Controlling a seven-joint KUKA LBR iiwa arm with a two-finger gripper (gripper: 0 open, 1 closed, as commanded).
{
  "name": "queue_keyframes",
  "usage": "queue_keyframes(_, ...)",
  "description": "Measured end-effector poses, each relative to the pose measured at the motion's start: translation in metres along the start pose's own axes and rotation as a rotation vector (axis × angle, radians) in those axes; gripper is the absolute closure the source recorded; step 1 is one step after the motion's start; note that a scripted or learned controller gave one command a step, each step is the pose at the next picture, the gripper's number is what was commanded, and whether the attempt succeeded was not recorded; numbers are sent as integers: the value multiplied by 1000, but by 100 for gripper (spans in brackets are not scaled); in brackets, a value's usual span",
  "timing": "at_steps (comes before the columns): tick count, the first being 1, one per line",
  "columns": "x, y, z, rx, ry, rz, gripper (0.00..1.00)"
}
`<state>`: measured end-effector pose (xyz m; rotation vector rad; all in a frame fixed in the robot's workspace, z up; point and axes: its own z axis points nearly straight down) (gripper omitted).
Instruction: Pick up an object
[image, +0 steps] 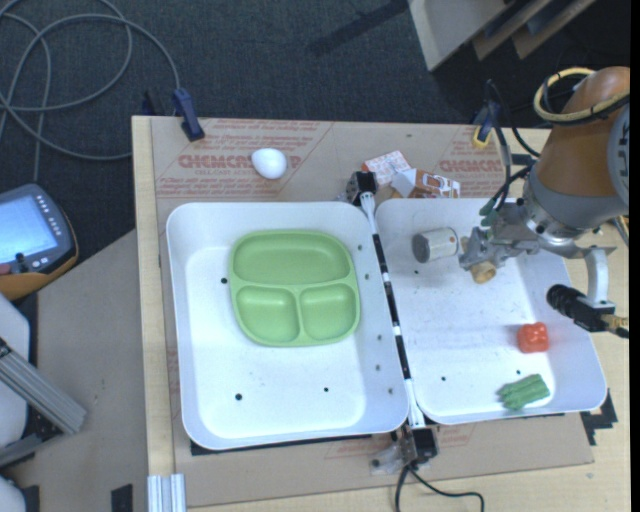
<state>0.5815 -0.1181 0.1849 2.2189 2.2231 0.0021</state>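
Light was bright and even. The white bins (200, 400) glared slightly, shadows stayed soft. Detail looked mildly grainy.

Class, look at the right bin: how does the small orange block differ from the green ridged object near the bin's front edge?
Colour: the small orange block is orange-red; the green ridged object is green. Shape: the block is compact and roughly cubic; the green object is longer and ridged. Position: the block lies farther from the front rim; the green object sits close to it. Both rest apart on the right white bin floor.
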Motion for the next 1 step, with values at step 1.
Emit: queue_keyframes(1,60,-25,-47,1,0,1,100)
